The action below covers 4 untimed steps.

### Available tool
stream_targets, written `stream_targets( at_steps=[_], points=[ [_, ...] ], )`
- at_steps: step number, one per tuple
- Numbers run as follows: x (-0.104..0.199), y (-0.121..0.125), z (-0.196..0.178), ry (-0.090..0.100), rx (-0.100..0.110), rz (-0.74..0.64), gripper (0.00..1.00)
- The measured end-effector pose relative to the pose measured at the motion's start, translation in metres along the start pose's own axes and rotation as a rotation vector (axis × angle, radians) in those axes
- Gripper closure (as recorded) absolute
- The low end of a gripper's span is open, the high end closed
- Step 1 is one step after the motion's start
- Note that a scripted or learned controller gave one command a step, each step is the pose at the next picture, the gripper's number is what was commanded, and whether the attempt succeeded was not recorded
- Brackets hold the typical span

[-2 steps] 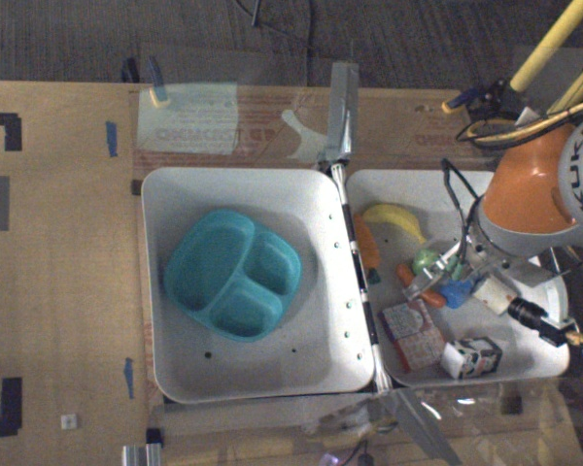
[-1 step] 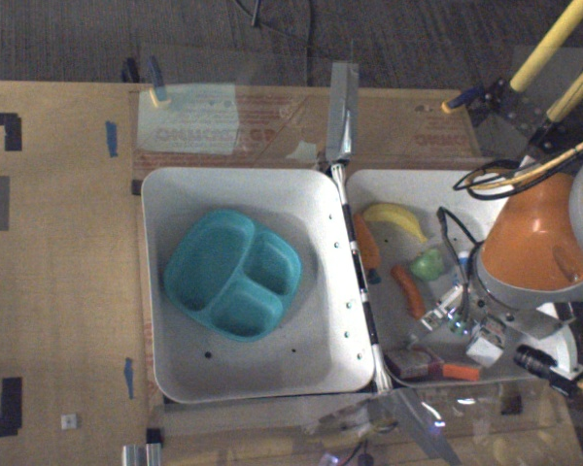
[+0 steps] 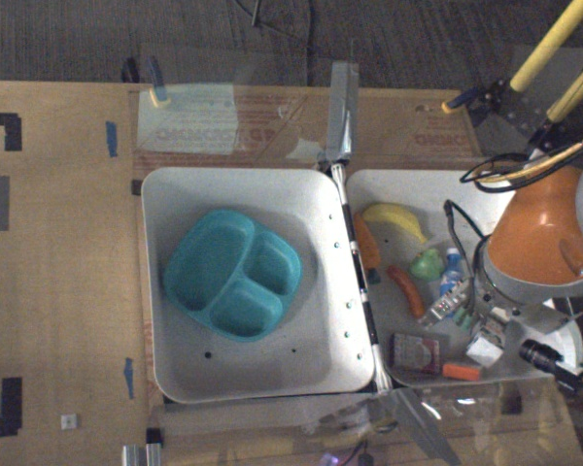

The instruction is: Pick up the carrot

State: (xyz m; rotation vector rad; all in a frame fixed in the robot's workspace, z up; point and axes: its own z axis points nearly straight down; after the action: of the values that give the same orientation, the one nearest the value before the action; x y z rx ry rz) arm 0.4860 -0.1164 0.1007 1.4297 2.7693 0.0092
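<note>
Needed to shift the gripper left across the right bin to what was probably the carrot, lying hard against the left wall just near of the banana, and to come down in line with that wall so as to close across the narrow body rather than jam on the rim. Hung over mid-bin clutter, beside a red piece, apart from the carrot. Could not tell how wide the gripper stood, nor whether anything was held.
</note>
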Motion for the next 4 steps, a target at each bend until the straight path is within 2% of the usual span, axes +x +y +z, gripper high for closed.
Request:
stream_targets(
  at_steps=[1, 2, 3, 4],
  points=[
    [0.030, 0.017, -0.085, 0.019, 0.008, -0.463, 1.00],
    [0.030, 0.017, -0.085, 0.019, 0.007, -0.512, 1.00],
    [0.057, 0.037, -0.095, 0.018, 0.008, -0.429, 1.00],
    [0.063, 0.044, -0.085, 0.023, 0.007, -0.682, 1.00]
  ],
)
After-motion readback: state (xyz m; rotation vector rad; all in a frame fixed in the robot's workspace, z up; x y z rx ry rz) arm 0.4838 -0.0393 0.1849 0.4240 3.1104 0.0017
